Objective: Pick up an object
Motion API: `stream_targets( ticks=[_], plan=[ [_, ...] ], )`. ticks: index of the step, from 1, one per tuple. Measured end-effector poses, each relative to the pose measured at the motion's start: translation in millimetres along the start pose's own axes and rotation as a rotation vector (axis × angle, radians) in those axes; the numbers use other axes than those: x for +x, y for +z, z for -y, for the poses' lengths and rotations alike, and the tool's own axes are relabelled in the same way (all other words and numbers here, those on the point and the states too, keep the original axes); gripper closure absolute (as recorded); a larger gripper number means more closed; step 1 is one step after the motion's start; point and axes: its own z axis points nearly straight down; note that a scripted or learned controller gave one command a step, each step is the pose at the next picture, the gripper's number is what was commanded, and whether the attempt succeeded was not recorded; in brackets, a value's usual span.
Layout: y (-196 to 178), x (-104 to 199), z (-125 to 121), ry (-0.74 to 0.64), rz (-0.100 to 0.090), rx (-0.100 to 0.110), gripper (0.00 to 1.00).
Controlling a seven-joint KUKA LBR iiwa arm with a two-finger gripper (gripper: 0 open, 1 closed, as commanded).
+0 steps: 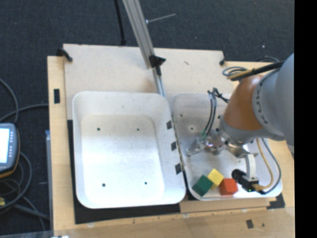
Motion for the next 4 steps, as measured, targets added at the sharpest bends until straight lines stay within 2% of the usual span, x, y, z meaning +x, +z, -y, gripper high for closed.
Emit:
stream_targets(
  ticks=[1,2,3,4],
  plan=[
    [-2.5,-14.3,-91.6,-0.001,0.001,-0.006,0.00],
    [-13.5,-15.3,-89.1,-0.007,0.003,-0.001,1.00],
    [-9.1,-29.0,-80.2,0.004,0.000,0.002,1.00],
    [-107.1,46.8,-93.4,-0.005,-0.003,-0.008,1.00]
  ],
)
